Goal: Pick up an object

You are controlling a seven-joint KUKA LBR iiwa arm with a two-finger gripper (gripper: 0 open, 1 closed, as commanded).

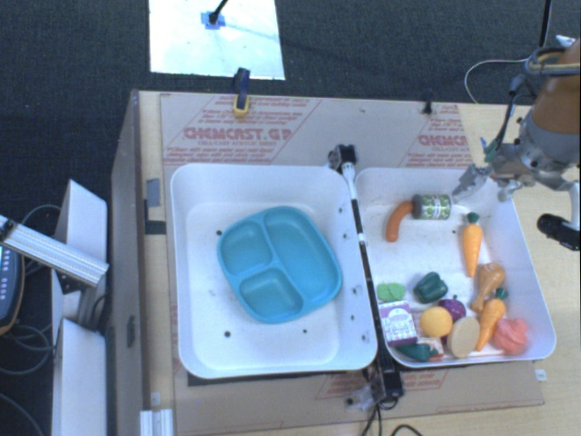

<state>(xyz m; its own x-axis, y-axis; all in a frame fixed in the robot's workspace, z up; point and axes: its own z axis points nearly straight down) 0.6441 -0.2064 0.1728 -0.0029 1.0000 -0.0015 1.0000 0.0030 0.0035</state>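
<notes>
Two shallow white bins sit side by side on the bench, touching along a dark seam. The left bin (195, 243) holds one thing: a blue plate (279, 263) with three compartments, lying flat near the bin's middle, tilted so its long axis runs from about 10 o'clock to 4 o'clock. The right bin (536, 280) holds a scatter of toy food, any of which could be the object to pick. At its 11 o'clock corner an orange sausage-shaped piece (397, 221) lies just beside a small green-labelled can (432, 207) resting on its side. Toward 1 o'clock a carrot (470, 245) with a green top points down the bin. Lower, at about 7 o'clock, a light green leafy piece (391, 292) sits near a dark green pepper (430, 287). The rest crowd the 5 to 6 o'clock edge: a purple-and-white packet (398, 322), a yellow lemon (436, 322) touching a small purple piece (453, 309), a pale round slice (465, 337), two more orange carrot-like pieces (490, 282) and (491, 317), and a pink piece (512, 334) in the corner. That makes three carrot-like pieces and one of each other item. The gripper (488, 178) hangs over the right bin's far rim at about 1 o'clock, beside the can and apart from it; its two grey fingers are spread apart with nothing between them.
</notes>
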